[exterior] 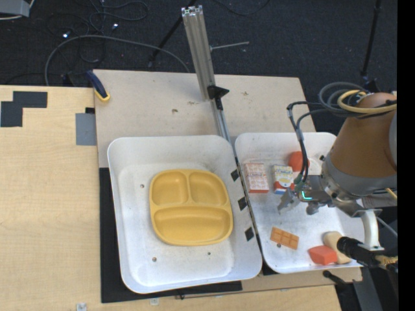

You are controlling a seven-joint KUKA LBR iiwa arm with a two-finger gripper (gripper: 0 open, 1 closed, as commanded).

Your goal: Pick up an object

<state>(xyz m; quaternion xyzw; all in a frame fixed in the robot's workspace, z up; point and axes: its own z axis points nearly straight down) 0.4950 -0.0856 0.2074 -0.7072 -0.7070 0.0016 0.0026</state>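
Note:
My gripper (pixel 298 204) hangs over the middle of the right bin (pixel 272 258), its two fingers spread open with nothing between them. Just beyond it to the left lie a pink-and-white small box (pixel 255 176) and a yellow-and-white carton (pixel 283 176). Partly behind the cable, an orange-red object (pixel 296 160) sits further back. Nearer the front, an orange cracker-like piece (pixel 284 238) lies flat below the gripper. A red block (pixel 322 255) and a cream-coloured item (pixel 332 240) rest at the bin's front right corner.
The left bin (pixel 130 173) holds a yellow divided plate (pixel 191 206). A metal post (pixel 201 50) rises behind the bins, with black clips (pixel 243 203) along the wall between them. The bulky orange-brown arm body (pixel 363 141) overhangs the right bin's right side.

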